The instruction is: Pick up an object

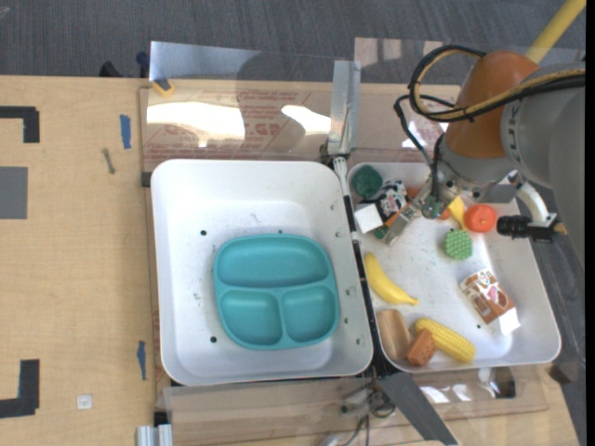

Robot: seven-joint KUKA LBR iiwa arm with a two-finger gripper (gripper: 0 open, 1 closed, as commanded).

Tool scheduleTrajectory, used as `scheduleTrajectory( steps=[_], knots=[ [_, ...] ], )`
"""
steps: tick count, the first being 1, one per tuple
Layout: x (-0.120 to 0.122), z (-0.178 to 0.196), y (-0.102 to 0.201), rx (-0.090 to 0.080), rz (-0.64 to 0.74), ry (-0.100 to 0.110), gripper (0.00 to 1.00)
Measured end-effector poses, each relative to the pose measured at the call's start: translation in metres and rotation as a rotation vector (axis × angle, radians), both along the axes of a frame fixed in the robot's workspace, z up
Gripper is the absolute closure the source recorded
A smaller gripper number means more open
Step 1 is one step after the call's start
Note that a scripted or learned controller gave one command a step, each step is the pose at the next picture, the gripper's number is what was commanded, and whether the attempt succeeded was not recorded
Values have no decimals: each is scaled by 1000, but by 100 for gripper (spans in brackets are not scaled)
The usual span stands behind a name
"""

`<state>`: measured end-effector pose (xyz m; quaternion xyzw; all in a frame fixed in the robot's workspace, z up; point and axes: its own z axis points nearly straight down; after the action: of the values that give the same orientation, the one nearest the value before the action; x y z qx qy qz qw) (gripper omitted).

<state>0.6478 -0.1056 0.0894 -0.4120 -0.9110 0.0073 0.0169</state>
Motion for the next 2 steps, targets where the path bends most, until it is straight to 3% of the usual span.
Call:
scheduleTrajectory(
  steps=[1,2],
  knots=[
    [-97,0,-15,-1,106,-43,0],
    [-7,-2,-8,-4,-28,-43,0]
  ],
)
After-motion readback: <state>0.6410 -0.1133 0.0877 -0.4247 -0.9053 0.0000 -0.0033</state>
